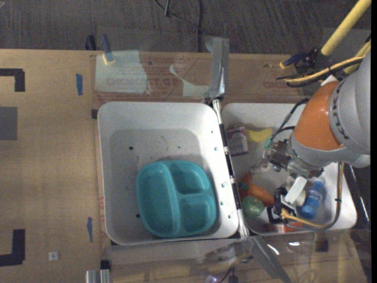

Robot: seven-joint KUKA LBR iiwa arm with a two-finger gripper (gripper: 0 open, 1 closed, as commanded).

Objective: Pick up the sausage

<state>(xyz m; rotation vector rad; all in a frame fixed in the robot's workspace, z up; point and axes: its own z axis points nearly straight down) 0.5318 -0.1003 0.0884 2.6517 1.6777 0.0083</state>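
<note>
Plywood counter [47,175], pale and matte, carries short strips of blue tape [79,84] and black tape marks [15,78] on its left part. Beyond its far edge lies dark carpet [265,10]. A clear plastic sheet [121,72] is fixed flat to the wood just behind the bins.

Two shallow white plastic bins with rounded corners sit side by side, their inner rims touching. The left bin [118,128] has a scuffed, speckled floor and holds one thing: a teal divided plate [177,199], smooth plastic, rounded-square, with three compartments, resting in the near right part.

The right bin [259,114] is crowded. At its far left stands a small carton [237,141] with a pinkish label, and just right of it lies a yellow, curved piece [259,136]. Toward the near left is a round green ball [253,206]. A blue bottle-like thing [313,196] lies near the right side.

The sausage [261,192] appears to be the short, smooth, orange-red, rounded cylinder lying across the near left part of the right bin, just behind the green ball and touching or nearly touching it.

The grey arm [330,122] with its glossy orange band reaches in from the right and hangs over the middle of the right bin. Whether the jaws are wide or narrow cannot be told, as the wrist covers them.
</note>
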